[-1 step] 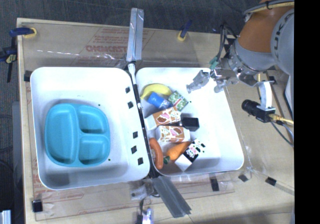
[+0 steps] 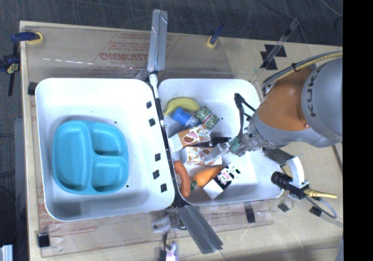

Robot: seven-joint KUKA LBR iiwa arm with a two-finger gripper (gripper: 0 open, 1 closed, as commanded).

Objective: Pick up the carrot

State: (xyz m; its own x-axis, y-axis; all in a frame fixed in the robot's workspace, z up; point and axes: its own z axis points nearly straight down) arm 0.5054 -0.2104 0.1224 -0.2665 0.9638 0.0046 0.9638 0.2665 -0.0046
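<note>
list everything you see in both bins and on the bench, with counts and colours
left bin: 1, white, left half of the bench
divided plate: 1, light blue, three compartments, lying in the left bin
right bin: 1, white, beside the left bin
banana: 1, yellow, far left part of the right bin
blue item: 1, just below the banana
green packet: 1, right of the blue item
printed cards: a few, white and brown, middle of the right bin
carrot: 1, orange, near edge of the right bin
sausage-like piece: 1, red-orange, left of the carrot
black-and-white box: 1, right of the carrot
clamps: 2 seen, blue, on the bench's far edge
arm: 1, grey with orange band, over the right bin
hand: 1, dark, above the cards
</note>
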